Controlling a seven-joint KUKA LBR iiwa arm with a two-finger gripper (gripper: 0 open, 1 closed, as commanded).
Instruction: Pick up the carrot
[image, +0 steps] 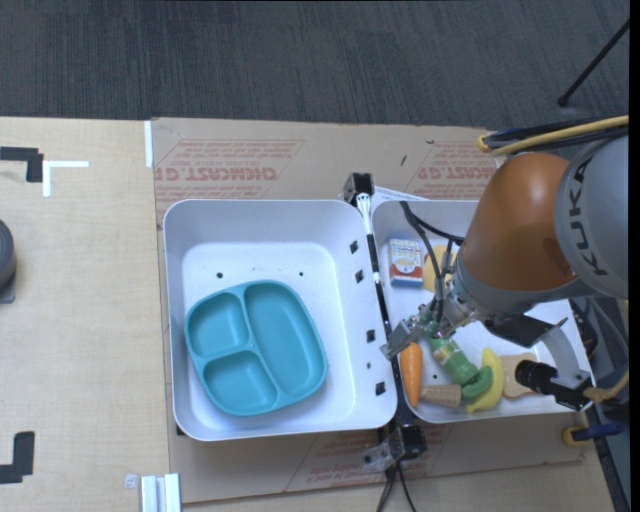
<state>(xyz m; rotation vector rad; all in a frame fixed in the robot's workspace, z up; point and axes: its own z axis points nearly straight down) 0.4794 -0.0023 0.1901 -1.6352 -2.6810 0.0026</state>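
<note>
Two shallow white bins sit side by side on a tan surface, on a sheet of printed cardboard. The left bin holds a teal divided plate with three compartments, lying flat toward the bin's near left. The right bin is largely covered by the robot arm, a grey limb with a broad orange band, which reaches in from the right.

The end effector hangs low over the near left part of the right bin, close to the wall shared with the left bin. Its tip is a small dark cluster, and I cannot tell whether it is spread or closed, or whether it has hold of anything.

The carrot lies just beneath and nearer than that tip, a short orange shape running near-to-far along the bin's left wall. Right beside it sit a green item, a yellow banana-like piece, and a pale tan piece. Farther back in the same bin rests a small blue and white box.
</note>
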